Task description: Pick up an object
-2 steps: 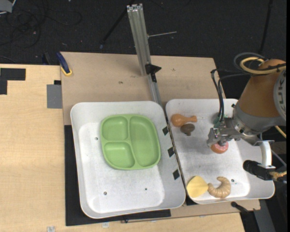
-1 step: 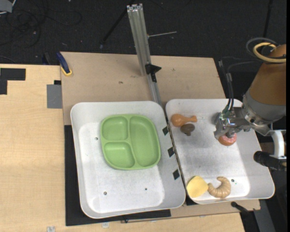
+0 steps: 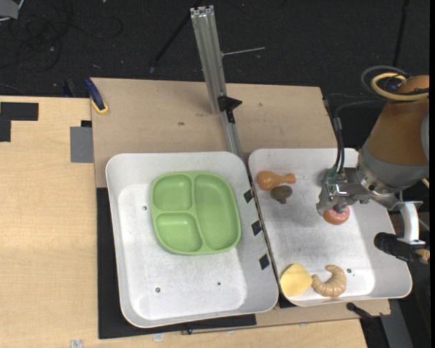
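Pink rounded object (image 3: 337, 215) sits in the right bin (image 3: 304, 238), toward its right side and about mid-depth, directly beneath the gripper (image 3: 334, 201); you see its lower half showing below the metal fingertips. The gripper is down over it, but you cannot tell how far the claw is spread, nor whether the pink object is actually between the fingers or merely under them. No brand, label or writing can be read on the object, the gripper or either bin. To the gripper's left in the same bin lie an orange drumstick-shaped toy (image 3: 275, 179) and, touching its lower edge, a small brown lump (image 3: 281, 193); both stand apart from the pink object with bare white floor between. Near the front edge of the right bin you find a yellow wedge (image 3: 295, 280) just beside a tan croissant-shaped toy (image 3: 330, 281), well apart from the gripper. The middle of the right bin is bare, giving you open room on the gripper's left and front; the bin's right rim is near the arm (image 3: 395, 147) side. The left bin (image 3: 181, 288) holds a green divided plate (image 3: 196, 212) in its upper half, with bare floor toward the front. An upright metal post (image 3: 212, 60) stands behind the seam between the bins.
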You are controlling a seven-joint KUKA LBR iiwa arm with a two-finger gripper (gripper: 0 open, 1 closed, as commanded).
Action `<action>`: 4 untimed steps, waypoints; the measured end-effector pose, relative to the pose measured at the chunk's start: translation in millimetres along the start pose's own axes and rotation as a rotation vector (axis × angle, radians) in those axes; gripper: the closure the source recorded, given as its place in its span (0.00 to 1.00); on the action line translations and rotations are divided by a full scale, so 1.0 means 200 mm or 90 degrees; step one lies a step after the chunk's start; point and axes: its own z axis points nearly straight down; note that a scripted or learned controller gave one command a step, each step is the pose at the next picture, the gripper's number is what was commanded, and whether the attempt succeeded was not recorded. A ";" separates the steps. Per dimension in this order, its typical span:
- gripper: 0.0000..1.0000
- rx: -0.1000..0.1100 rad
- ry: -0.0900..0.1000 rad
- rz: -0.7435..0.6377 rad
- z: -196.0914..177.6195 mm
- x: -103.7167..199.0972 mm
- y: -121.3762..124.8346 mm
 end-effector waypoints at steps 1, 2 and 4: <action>1.00 0.000 0.001 -0.003 0.03 0.29 -0.06; 1.00 -0.002 0.001 -0.004 -0.05 0.53 -0.09; 1.00 0.000 0.001 -0.003 -0.02 1.10 -0.17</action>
